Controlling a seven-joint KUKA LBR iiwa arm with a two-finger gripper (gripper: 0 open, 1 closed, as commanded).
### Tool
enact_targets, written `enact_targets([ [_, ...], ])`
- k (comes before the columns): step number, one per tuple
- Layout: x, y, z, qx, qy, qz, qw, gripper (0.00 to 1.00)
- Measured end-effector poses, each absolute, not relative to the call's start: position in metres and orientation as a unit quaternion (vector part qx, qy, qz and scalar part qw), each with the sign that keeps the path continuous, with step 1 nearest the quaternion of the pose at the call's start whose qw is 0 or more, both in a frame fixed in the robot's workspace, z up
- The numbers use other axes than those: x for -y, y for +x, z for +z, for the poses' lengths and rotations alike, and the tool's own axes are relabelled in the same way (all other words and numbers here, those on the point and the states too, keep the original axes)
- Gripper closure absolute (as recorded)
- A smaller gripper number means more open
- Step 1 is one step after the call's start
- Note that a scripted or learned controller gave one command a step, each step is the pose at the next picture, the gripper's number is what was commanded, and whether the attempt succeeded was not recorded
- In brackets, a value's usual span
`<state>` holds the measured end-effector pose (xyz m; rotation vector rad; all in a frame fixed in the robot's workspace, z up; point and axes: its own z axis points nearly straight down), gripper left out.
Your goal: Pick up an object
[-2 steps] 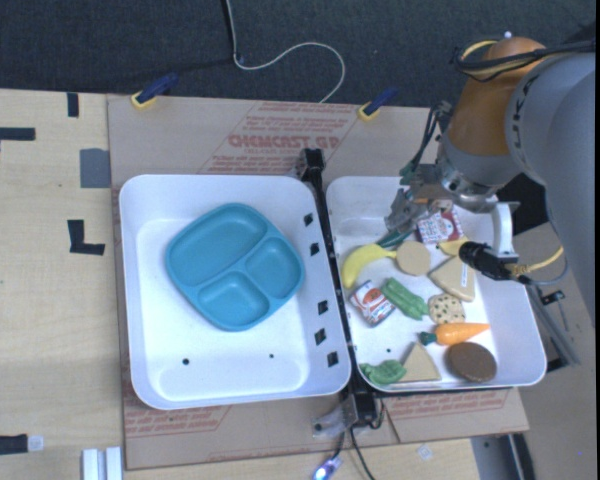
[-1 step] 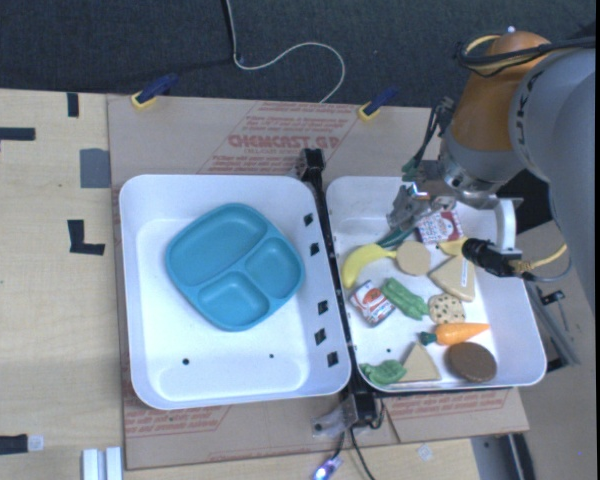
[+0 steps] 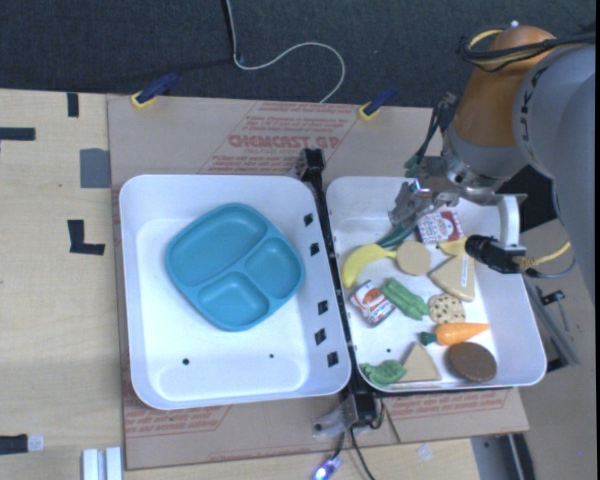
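Over the right bin (image 3: 525, 353), your tool (image 3: 412, 200) hangs at the far side, above the crowded toy food. Arm (image 3: 510, 88) reaches in from the right. Whether the tool is apart or together, you cannot tell from this slant, so count nothing as held.

Camera view, right bin: red-and-white packet (image 3: 435, 228) sits just beside the tool, with a green bean pod (image 3: 398, 236) next to it. Nearer the divider: banana (image 3: 364, 261), tan round biscuit (image 3: 414, 258), second small packet (image 3: 372, 305), green pepper piece (image 3: 404, 299). Toward the near edge: carrot (image 3: 458, 334), brown patty (image 3: 470, 362), wedge sandwich (image 3: 420, 362).

Left bin (image 3: 140, 208): blue divided plate (image 3: 235, 264), well apart from the tool.

Judgement: the likeliest pick is the packet or the pod below the tool. Pieces touch each other there, so come down straight, centre on one item, and close across its narrow side. Check for something between the tips before you lift.
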<state>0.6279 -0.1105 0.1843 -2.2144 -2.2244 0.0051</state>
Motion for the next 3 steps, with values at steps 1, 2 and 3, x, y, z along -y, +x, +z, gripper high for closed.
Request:
enact_targets([
  [1, 0.171, 0.606, 0.236, 0.706, -0.709, 0.0003, -0.003, 1.00],
  [2, 0.084, 0.607, 0.222, 0.710, -0.704, 0.0000, 0.001, 1.00],
  [3, 0.090, 0.613, 0.188, 0.707, -0.707, 0.0016, 0.001, 1.00],
])
